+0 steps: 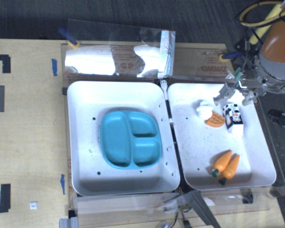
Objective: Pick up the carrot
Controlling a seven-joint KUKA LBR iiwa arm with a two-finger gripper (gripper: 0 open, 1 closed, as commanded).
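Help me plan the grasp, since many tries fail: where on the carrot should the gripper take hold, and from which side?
Probably across the middle of the carrot, coming straight down. Two orange carrot pieces lie flat, touching side by side in the right bin, slanting from green ends at lower left. Close across the narrow width. The gripper hangs over the bin's far end.

Faint reddish print on cardboard strip behind bins; too blurred to read
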